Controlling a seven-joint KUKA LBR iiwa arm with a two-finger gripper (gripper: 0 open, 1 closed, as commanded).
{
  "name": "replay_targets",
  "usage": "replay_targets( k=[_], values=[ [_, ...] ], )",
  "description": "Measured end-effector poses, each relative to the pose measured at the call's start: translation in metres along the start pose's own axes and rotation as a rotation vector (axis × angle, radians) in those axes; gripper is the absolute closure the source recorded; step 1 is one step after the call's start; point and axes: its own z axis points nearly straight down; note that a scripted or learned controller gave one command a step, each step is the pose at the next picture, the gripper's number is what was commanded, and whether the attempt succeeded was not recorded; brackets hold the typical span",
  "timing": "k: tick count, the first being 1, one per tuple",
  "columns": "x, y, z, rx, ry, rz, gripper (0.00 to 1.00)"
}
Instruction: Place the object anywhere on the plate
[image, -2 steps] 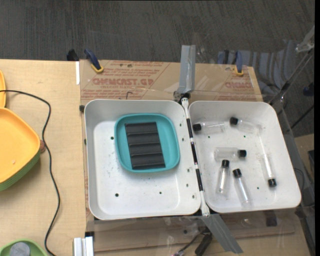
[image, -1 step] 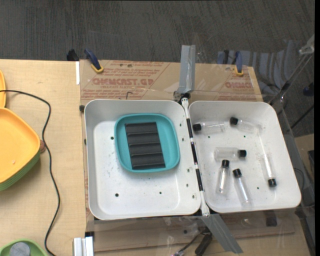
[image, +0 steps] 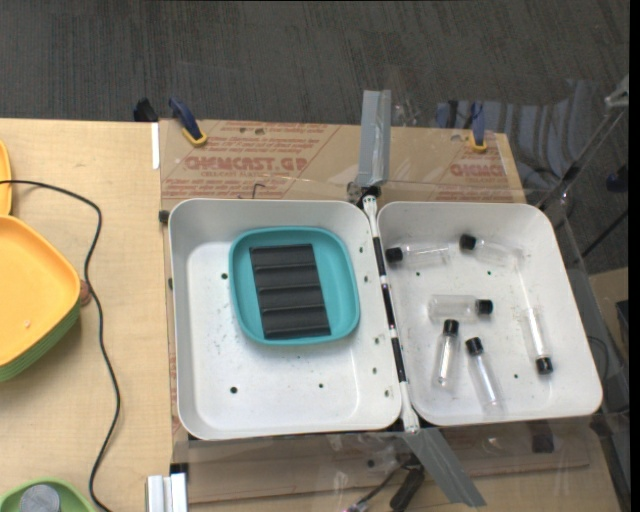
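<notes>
- Teal square plastic plate (image: 345, 290) with dark ribbed insert sits in the left white bin (image: 200, 380).
- Clear capped vials (image: 446, 352) lie scattered at three o'clock, right bin (image: 570, 300).
- Risk: round vials rolling from a pinch.
- Gripper state: cannot tell.

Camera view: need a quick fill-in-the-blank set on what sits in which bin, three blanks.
1. The teal square plate lies in the ____ white bin.
2. On the plate sits a ribbed block coloured ____.
3. The clear plastic tubes with black caps lie in the ____ white bin.

Missing words: left; black; right
</notes>
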Motion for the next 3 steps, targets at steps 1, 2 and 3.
replay_targets(
  k=[1, 2, 3],
  values=[
    [-0.0027, 0.0031, -0.0009, 0.000, 0.001, 0.122, 0.00],
    [-0.0041, 0.0024, 0.0001, 0.001, 0.000, 0.232, 0.00],
    [-0.0050, 0.0019, -0.0011, 0.000, 0.002, 0.397, 0.00]
  ],
)
